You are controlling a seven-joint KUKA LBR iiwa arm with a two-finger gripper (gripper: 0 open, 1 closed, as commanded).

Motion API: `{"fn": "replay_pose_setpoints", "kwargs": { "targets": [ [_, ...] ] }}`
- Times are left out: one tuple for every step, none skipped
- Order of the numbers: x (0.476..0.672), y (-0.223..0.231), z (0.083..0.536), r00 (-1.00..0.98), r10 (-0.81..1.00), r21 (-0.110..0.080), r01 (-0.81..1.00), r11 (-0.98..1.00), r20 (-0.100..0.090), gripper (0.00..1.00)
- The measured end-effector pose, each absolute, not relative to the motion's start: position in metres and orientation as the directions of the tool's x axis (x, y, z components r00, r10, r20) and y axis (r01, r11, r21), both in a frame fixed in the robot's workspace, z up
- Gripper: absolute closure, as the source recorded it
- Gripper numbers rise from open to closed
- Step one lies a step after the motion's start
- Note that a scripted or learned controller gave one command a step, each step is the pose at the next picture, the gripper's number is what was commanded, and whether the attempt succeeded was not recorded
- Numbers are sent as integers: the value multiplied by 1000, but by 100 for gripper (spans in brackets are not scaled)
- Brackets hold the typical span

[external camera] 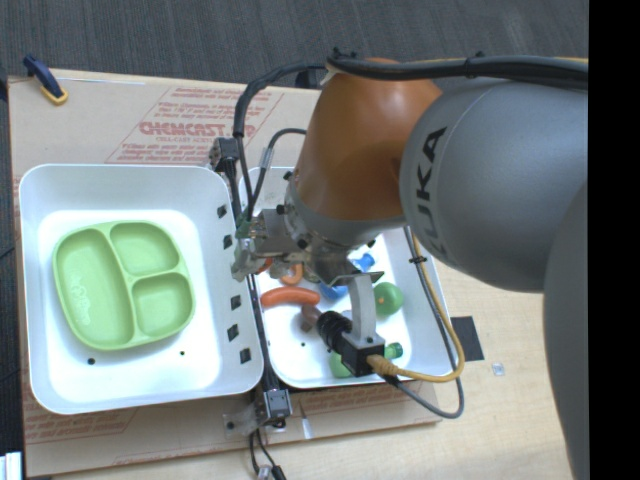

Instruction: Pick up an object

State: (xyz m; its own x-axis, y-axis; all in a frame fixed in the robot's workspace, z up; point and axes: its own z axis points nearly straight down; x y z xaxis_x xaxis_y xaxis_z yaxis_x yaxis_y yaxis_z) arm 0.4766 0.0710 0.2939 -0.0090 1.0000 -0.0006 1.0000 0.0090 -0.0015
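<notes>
Cardboard (150,128): "CHEMCAST" print | arm (480,168): "KUKA" lettering

Grey KUKA arm (480,178) with orange band (365,148)

Black KUKA lettering marks the smooth grey casing; black cables (270,83) loop from the wrist, and a yellow cable (440,373) trails below.

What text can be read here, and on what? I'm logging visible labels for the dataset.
"CHEMCAST": red print on the brown board under the bins; the smaller red lines around it are too blurred to read.
"KUKA": dark letters on the grey arm, partly cut off by its curve.
</notes>
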Motion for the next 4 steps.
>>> {"fn": "replay_pose_setpoints", "kwargs": {
  "targets": [
    [475, 100, 139, -8, 1000, -6, 1000, 8, -1, 100],
    [573, 167, 200, -7, 1000, -1, 1000, 7, 0, 100],
    [642, 218, 197, -7, 1000, -2, 1000, 7, 0, 100],
    [642, 218, 197, -8, 1000, -2, 1000, 8, 0, 0]
  ]
}}
